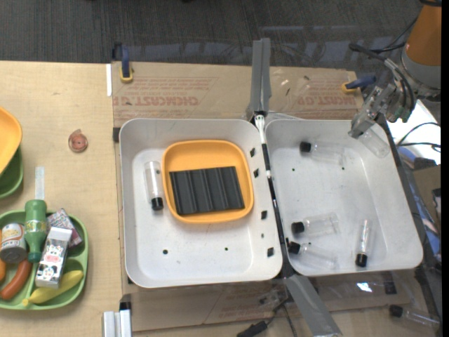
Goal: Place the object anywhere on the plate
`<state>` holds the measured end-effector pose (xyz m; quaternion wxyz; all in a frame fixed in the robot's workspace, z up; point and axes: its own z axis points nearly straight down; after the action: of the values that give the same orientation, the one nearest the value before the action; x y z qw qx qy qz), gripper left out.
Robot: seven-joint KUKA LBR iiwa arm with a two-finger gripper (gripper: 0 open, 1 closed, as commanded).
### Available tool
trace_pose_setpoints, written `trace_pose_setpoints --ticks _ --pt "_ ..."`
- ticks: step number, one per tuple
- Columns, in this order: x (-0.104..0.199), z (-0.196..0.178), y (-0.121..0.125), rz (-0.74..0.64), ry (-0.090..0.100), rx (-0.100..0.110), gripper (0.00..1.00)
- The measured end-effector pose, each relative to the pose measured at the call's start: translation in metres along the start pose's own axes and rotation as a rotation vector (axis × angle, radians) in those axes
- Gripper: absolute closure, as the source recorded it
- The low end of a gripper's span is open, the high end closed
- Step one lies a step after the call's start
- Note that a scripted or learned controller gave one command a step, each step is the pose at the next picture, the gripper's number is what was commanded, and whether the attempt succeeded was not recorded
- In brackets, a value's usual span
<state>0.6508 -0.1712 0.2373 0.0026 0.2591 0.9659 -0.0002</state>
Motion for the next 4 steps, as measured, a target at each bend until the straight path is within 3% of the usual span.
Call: trace_pose_setpoints --ticks 1,4 --pt "-0.021 -0.046 -0.037 -0.146 -0.001 -0.001 1.0" --pt "-0.033 -0.205 -0.04 -0.687 -0.001 -0.002 1.0"
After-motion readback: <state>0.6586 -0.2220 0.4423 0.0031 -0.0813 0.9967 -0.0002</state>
